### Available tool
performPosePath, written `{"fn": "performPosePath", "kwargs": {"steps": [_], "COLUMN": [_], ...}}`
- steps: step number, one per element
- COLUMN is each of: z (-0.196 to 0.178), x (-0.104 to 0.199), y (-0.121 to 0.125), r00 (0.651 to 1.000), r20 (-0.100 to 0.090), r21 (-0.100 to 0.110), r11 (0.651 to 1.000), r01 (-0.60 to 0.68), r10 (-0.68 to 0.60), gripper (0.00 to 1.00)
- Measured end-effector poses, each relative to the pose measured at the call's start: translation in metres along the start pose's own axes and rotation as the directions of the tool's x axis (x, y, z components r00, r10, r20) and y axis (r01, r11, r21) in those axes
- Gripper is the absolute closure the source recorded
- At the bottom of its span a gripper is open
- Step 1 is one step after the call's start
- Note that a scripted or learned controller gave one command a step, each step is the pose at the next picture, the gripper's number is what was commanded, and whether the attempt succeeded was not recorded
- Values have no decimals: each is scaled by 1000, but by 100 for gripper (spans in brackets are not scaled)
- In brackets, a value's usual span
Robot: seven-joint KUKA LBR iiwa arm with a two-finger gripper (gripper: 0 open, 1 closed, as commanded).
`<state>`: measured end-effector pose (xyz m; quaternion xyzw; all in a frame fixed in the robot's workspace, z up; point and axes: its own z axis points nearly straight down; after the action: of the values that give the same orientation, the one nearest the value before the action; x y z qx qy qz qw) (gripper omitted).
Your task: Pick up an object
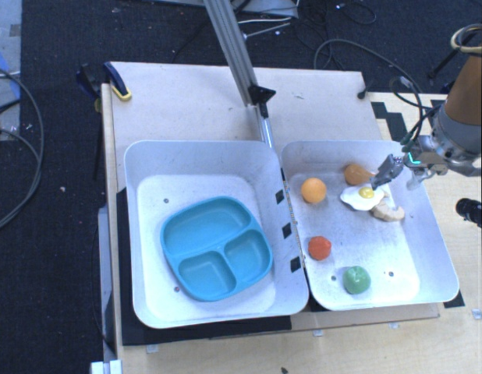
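The right bin [428, 240] holds several toy foods. An orange ball [313, 190] lies near its left wall, with a red tomato [320, 247] below it and a green round piece [356, 279] near the front. A brown bun [355, 174], a fried egg [362, 198] and a beige piece [389, 213] cluster toward the back right. My gripper [398, 179] hangs over that cluster at the bin's right side, open, with nothing between its fingers. Its left fingertip [379, 181] is just above the egg's right edge.
The left bin [147, 170] holds a blue divided plate [217, 248]. A slanted metal pole [235, 45] rises from the back edge between the bins. Cables lie on the dark floor behind the bench.
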<state>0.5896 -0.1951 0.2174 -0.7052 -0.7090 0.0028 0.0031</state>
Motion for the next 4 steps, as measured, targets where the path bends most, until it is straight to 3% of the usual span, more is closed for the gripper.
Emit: {"fn": "performPosePath", "kwargs": {"steps": [1, 2, 3, 4], "z": [0, 55, 104, 126], "x": [0, 4, 0, 2], "y": [0, -10, 2, 4], "r00": [1000, 1000, 1000, 1000], "r20": [0, -2, 9, 3], "r21": [-1, 5, -12, -7], "r11": [1000, 1000, 1000, 1000], "r01": [0, -1, 0, 1], "r10": [0, 1, 0, -1], "gripper": [0, 0, 0, 0]}}
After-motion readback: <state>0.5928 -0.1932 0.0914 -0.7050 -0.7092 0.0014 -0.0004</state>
